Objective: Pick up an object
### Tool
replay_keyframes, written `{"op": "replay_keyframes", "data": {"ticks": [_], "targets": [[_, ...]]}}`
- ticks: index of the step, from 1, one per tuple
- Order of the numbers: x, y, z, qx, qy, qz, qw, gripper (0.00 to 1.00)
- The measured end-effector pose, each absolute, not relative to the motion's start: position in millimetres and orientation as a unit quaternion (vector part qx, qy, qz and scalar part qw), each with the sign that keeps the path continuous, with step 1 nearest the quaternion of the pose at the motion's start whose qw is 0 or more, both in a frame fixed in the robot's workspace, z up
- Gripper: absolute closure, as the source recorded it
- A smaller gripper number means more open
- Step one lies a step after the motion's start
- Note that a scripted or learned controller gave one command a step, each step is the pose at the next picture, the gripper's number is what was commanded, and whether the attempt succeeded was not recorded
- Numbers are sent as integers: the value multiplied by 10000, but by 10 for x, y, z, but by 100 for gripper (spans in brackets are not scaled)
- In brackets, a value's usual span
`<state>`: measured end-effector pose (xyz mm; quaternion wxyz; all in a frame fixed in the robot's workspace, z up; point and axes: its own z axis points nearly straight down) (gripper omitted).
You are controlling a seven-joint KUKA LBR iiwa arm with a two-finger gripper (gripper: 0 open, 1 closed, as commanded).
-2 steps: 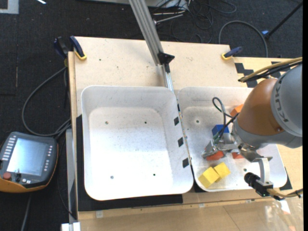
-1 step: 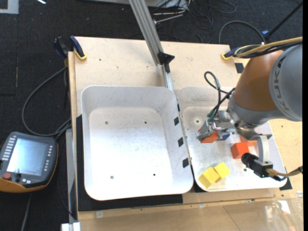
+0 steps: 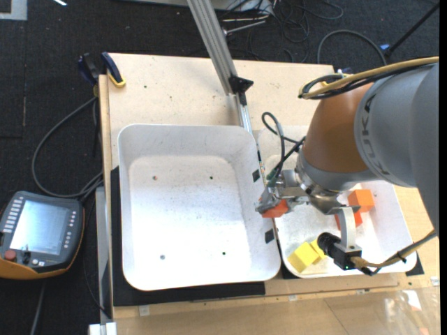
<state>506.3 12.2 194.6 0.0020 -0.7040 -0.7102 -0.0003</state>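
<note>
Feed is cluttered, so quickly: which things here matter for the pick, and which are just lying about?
Job: gripper; orange block; yellow block; right bin.

Lying about: left bin; pendant; clamp; cables.

I'm seeing even, fairly bright overhead light; the left bin (image 3: 188, 208) is glaring near white, shadows are staying soft under the arm (image 3: 377, 131), the dark floor (image 3: 42, 82) is losing detail, and fine edges are looking slightly soft

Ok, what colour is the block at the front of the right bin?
Yellow block, clearest in the camera view.
</note>
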Motion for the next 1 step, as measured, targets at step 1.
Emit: {"op": "replay_keyframes", "data": {"ticks": [1], "targets": [[5577, 817, 1949, -7036, -7106, -18, -4, 100]]}}
